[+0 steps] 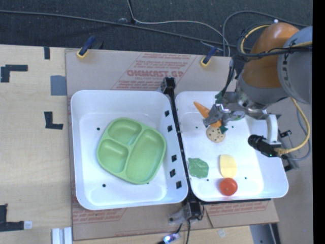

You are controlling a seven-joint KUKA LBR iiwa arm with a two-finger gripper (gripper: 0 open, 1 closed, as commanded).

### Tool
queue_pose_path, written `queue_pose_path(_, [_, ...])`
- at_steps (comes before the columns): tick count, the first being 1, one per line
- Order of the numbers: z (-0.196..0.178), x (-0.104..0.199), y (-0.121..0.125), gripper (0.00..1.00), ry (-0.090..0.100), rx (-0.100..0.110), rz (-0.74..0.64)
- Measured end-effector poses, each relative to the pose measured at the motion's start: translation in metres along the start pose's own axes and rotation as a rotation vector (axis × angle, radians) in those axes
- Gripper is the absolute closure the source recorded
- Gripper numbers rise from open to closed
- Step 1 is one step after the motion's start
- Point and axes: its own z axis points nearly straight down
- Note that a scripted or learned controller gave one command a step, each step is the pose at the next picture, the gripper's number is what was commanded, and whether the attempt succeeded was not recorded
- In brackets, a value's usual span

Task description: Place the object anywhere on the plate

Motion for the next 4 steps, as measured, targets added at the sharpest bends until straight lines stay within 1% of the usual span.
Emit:
queue_pose_path(1, [-0.010, 0.053, 0.005, 1.00, 0.000, 0.000, 0.000])
queue_pose_path(2, [-0.013, 0.117, 0.015, 1.00, 0.000, 0.001, -0.001])
queue_pose_path(3, [-0.001, 0.175, 0.027, 1.00, -0.001, 0.002, 0.000])
queue_pose_path(4, [0.000, 0.229, 0.044, 1.00, -0.001, 0.001, 0.001])
